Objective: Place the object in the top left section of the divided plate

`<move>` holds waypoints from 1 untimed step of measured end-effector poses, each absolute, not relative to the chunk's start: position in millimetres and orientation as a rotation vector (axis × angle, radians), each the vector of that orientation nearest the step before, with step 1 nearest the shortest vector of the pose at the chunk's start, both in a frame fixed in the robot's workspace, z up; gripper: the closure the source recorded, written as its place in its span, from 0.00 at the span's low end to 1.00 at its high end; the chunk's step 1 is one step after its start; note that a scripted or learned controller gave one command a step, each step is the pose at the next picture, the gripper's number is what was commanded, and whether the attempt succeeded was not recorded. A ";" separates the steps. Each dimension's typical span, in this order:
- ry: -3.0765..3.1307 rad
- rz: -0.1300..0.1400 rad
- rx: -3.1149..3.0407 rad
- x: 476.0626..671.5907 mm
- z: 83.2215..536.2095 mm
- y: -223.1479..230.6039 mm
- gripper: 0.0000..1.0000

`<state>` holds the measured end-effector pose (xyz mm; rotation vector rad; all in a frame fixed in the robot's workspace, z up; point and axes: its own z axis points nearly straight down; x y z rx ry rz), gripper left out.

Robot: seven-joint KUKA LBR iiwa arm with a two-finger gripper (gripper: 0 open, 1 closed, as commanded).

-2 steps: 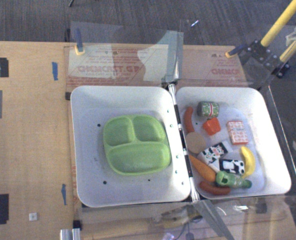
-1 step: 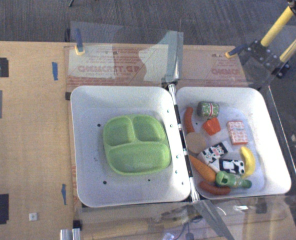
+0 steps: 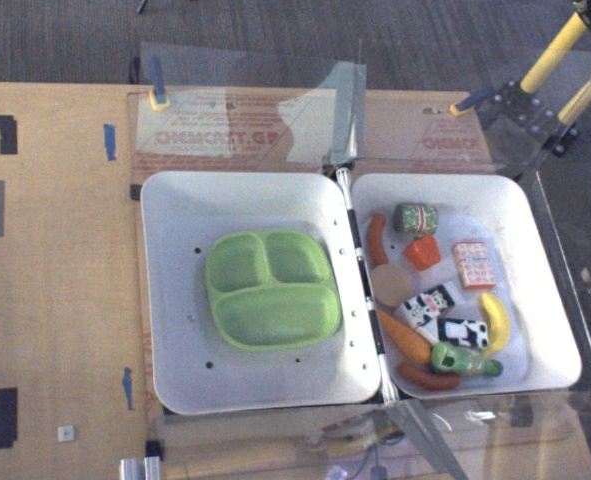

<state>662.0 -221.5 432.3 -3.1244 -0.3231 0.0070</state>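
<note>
Along the lower edge of the right bin, nearest the camera, a dark red sausage lies just below a green bottle and an orange carrot. Just above them sit a yellow banana, two cow-patterned pieces and a tan disc. Farther up the frame come a pink box, a red-orange piece, a long reddish hot dog against the bin's left wall, and a small green can at the top of the pile.

Every one of these toys is in the right bin, so the object to be moved, whichever it is, has not left that side; the task sentence does not say which one is meant.

At the middle of the left bin, the green divided plate lies flat. Its large lower section and both upper sections are bare, including the top left section, the target.

By my reading the task is at its very start: nothing is lifted, nothing carried, nothing placed. What is left is the whole job: a grasp in the crowded right bin, a carry across the divider, and a release over that upper-left compartment.

Beyond the bins, a sheet of cardboard lies at the top of the bench.
</note>
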 end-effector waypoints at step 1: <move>-0.329 0.009 -3.123 662.3 432.1 -221.1 0.00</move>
